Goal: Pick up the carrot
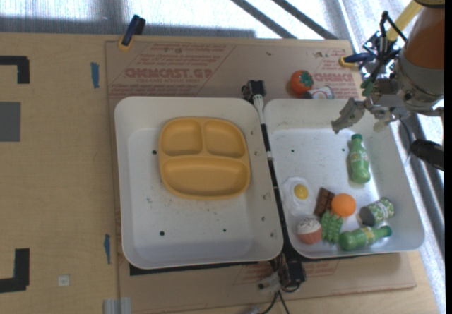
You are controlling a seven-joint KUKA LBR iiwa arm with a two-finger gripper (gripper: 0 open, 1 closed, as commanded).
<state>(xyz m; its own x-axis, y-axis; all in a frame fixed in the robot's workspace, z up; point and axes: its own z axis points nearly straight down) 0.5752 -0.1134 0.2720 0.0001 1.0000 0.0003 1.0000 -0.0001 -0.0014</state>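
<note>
- the cardboard sheet (176, 73) under everything is flat, matte and printed with faded red lettering.
- the two bins are shallow, smooth white plastic with rounded corners. the left bin (134, 221) carries a yellow divided plate (205, 156), glossy, with three soft-edged wells. the right bin (311, 143) is speckled with dark grit.
- the arm (427, 44) hangs over the right bin's far right corner, grey with a cluster of cables and fittings.
- the gripper (351, 115) sits over the bin's far edge, well apart from the toys. from here i can't tell how far open it is, and nothing looks to be in it.
- an upright green bottle (358, 159) stands between the gripper and the pile. to my eye a low, straight approach could knock it over.
- the carrot (343, 204), as best i can judge, is the smooth orange piece in the near right of the right bin, with a ridged green top (330, 226) just beside it.
- it is crowded: a brown chocolate bar (323, 200) touches it on one side, and a lying green bottle (363, 236) and a small can (381, 210) sit close on the other. the likely failure is closing on a neighbour instead.
- its rounded, slick-looking plastic could also squirt out of a pinch.
- a fried egg (299, 191) and a cupcake (308, 230) lie near the pile.
</note>
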